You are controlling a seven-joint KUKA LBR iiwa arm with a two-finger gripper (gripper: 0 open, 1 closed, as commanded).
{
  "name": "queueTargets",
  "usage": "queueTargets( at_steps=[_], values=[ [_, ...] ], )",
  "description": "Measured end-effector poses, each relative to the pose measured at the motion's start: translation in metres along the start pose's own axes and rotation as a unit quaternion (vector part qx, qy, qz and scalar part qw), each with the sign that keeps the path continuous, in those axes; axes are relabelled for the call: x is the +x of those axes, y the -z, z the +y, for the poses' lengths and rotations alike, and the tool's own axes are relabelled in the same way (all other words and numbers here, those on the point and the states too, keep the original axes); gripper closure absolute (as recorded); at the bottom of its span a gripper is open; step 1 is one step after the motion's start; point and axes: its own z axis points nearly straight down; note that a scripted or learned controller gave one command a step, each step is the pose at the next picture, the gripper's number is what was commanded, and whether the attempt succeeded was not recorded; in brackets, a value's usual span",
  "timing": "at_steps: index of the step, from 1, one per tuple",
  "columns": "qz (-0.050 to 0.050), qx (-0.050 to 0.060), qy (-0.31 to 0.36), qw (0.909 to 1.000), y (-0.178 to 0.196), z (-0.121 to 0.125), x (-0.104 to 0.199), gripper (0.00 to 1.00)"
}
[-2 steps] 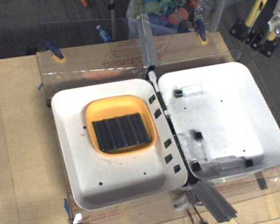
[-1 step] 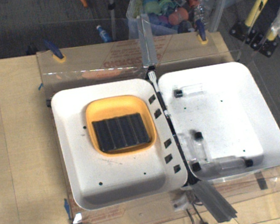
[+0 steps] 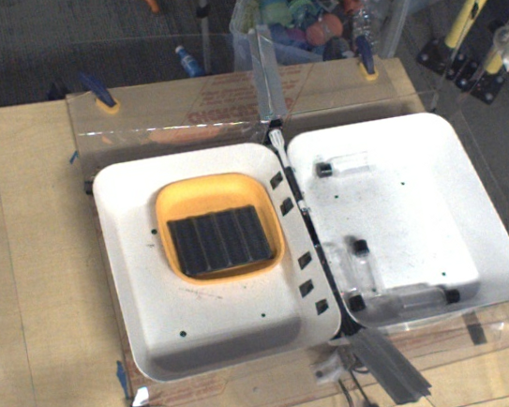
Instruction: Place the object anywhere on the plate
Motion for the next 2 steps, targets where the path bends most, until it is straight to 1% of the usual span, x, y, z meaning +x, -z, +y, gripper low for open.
queueTargets(
  at_steps=[1,2],
  values=[
    [0.000,-0.001,0.117,0.9931,-0.0003,0.0000,-0.0001,1.00],
    [0.000,-0.002,0.153,0.9882,-0.0004,0.0015,-0.0021,1.00]
  ],
)
